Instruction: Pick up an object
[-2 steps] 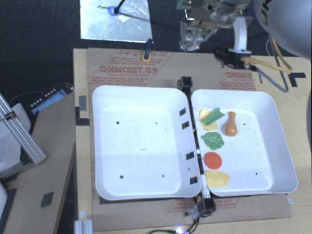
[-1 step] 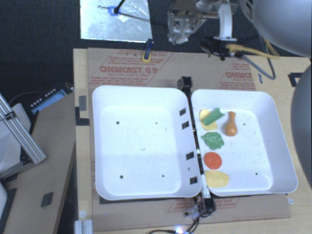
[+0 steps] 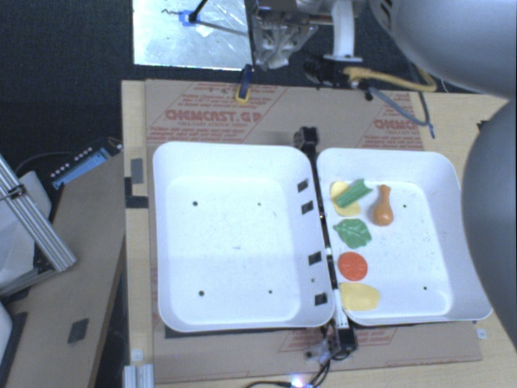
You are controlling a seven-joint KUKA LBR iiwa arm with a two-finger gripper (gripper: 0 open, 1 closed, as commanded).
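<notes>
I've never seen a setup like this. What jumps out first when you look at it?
The bright toy foods clustered along the left side of the right bin: an orange drumstick-like piece, a green leaf shape, a red disc and a yellow piece. The left bin beside it is plain white. The big grey arm looms at the top right, its gripper above the bins' far edge.
</notes>
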